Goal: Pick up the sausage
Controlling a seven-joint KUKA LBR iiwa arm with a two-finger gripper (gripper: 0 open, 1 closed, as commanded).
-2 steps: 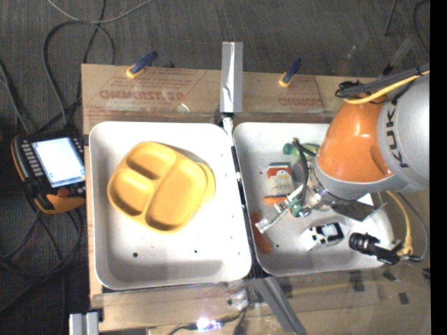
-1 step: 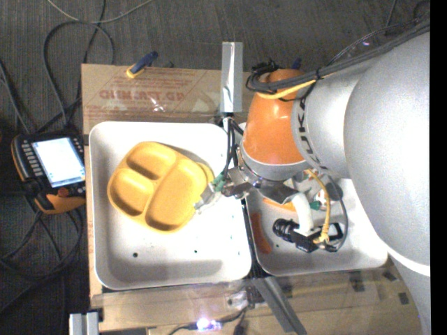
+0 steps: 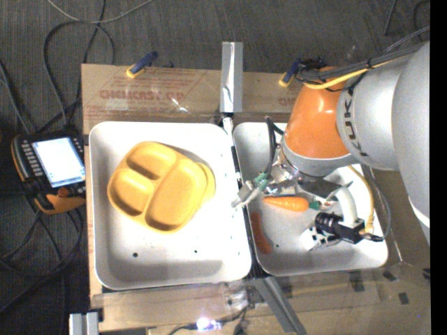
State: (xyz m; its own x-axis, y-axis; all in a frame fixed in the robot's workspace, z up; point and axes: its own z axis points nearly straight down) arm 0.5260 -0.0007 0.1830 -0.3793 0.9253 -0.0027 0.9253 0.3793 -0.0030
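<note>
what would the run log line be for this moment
arm: over right bin | sausage: on bin floor near left wall, not held | carrot: beside hand | yellow tray: in left bin

"ku" on arm [image 3: 391, 117], faint board [image 3: 154, 93] print unreadable

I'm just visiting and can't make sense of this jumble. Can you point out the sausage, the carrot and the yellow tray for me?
sausage [image 3: 260, 233]: camera view, middle of its brown length.
carrot [image 3: 286, 203]: camera view, centre of its orange body.
yellow tray [image 3: 160, 185]: camera view, ridge between its compartments.
</note>
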